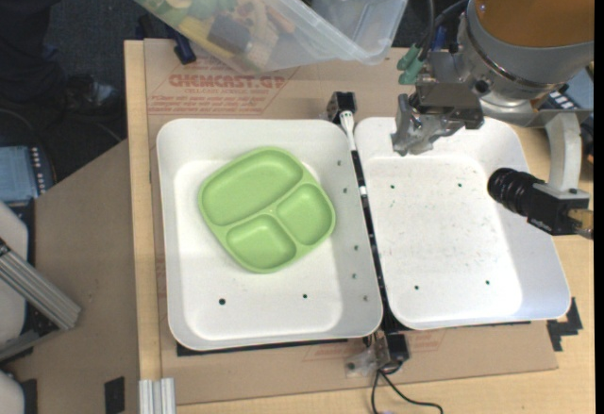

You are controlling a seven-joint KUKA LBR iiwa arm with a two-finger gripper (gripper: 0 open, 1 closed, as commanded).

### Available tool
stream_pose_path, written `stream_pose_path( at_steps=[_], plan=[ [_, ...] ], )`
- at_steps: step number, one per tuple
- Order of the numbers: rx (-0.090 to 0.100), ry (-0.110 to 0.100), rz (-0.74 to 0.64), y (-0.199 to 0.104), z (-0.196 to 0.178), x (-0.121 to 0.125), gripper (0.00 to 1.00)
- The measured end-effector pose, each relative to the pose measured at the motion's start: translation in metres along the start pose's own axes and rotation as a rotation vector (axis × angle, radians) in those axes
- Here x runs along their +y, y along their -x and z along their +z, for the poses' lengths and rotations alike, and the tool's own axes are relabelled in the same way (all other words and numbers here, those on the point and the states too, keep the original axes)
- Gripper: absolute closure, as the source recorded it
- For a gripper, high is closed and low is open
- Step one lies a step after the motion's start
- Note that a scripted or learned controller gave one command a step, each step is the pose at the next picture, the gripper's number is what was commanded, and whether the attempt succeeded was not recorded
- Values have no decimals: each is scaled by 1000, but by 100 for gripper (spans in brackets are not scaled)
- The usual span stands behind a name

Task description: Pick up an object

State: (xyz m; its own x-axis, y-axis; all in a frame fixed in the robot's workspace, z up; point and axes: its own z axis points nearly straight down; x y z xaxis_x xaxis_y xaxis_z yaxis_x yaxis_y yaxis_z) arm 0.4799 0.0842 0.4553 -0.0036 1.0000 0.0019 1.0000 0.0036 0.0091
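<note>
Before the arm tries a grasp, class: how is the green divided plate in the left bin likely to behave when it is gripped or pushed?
The green divided plate looks like moulded plastic, so probably stiff and light. It lies flat in the left bin, so unlikely to roll or tip; a push would probably slide it. Its low rim gives the gripper little to pinch.

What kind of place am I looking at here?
Likely a robot grasping test bench in a lab: two white bins on cardboard, a robot arm's gripper, and a clear tub of assorted objects.

divided plate lies in the left bin. right bin sits beside it. gripper hangs over right bin's far-left corner.
</note>
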Motion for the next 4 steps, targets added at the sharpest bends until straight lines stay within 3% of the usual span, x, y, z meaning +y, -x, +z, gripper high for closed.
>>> stream_pose_path(
  at_steps=[1,2,3,4],
  plan=[
    [-1,-2,1,-16,-35,0,100],
    [-6,-25,5,-26,124,20,100],
    [3,3,0,-47,15,-1,100],
    [-7,-21,16,55,130,-4,100]
  ],
)
